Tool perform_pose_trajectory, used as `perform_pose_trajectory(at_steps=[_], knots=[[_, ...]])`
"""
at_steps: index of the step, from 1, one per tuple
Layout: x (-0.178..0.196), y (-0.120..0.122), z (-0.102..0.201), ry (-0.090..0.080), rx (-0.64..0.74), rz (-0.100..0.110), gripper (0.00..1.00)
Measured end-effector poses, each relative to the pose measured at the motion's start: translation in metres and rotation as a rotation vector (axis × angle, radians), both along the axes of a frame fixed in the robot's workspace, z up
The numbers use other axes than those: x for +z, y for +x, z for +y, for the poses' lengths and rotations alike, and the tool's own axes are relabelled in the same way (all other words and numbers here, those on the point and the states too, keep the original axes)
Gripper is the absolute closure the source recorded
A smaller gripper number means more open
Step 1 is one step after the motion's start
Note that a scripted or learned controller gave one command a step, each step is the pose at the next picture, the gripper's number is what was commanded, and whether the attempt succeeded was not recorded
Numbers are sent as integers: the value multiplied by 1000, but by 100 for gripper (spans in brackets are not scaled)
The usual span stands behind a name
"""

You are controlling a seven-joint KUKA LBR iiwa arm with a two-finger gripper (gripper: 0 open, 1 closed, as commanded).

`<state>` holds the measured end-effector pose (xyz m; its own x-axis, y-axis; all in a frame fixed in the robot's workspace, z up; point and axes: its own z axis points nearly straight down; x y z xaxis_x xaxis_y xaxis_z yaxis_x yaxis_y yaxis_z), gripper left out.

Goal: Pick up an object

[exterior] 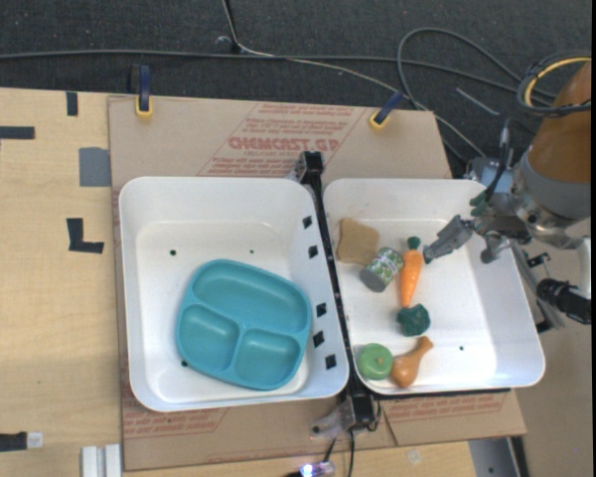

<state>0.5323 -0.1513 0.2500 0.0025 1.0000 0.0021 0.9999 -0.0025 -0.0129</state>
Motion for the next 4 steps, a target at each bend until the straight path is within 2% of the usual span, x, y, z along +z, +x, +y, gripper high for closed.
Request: perform_pose_trajectory(at_steps=[1, 2, 3, 4], knots=[[6, 2, 0, -2, 4, -12, 0], [-40, 8, 0, -2, 3, -7, 0], [-101, 0, -3, -1, 2, -6, 0], [-163, 3, 1, -3, 4, -9, 0]])
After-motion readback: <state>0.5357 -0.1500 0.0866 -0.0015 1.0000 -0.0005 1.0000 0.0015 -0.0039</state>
